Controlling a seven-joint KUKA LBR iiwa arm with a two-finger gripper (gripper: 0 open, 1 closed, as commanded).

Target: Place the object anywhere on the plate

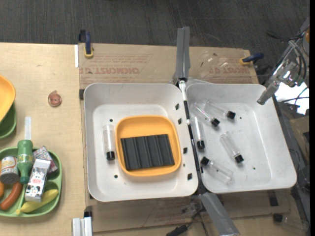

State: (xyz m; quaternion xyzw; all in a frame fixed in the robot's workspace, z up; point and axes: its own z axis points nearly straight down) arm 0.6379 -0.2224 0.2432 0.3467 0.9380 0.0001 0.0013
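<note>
An orange plate (147, 124) lies in the left bin (93, 181), and a black ribbed block (146, 151) rests flat on its middle. Left of the plate, a clear vial with a black cap (108, 141) lies on the bin floor. In the right bin (275, 176) several more clear black-capped vials (231, 149) are scattered over the left and middle. My gripper (269, 92) hangs at the far right, above that bin's upper right corner, well away from the plate. Nothing is visible in its grasp.
On the wooden table at the left stands a green tray of toy food and bottles (29, 181). An orange bowl (5, 102) sits at the left edge. Clamps (87, 47) hold the cardboard behind the bins. Cables and a frame (295, 58) crowd the right side.
</note>
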